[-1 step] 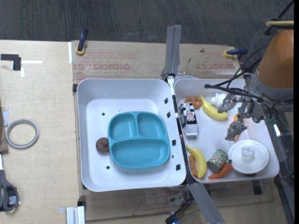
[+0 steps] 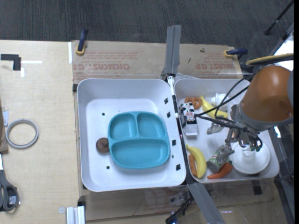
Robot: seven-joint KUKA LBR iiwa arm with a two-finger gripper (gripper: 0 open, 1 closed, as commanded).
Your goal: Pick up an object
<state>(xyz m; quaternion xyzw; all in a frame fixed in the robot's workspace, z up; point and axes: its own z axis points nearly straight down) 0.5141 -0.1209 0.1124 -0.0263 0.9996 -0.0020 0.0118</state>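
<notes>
2 white bins are seen side by side; the right bin is taken as landmark.

Arm w/ orange band is hung over the right bin's far-right half, reached in from the right. Gripper is pointed down at the bin's middle, just above a crumpled grey-green packet. Finger spread can't be told: cables and wrist hardware clutter that spot. Nothing is seen clamped between the fingers.

Candidate objs, all inside the right bin: a banana along the left wall, near front; an orange carrot touching the packet's front side; a white dish at the right-front corner; a small white box w/ dark print by the left wall; yellow and orange toy pieces toward the back.

Judgement: pile is crowded, probably why the gripper is set vertical over the packet — a top-down grab avoids neighbours. Packet looks the likeliest target. No lift yet.

Left of the right bin, the other bin is occupied by a teal divided plate and a brown round item beside it. Not near the gripper.
</notes>
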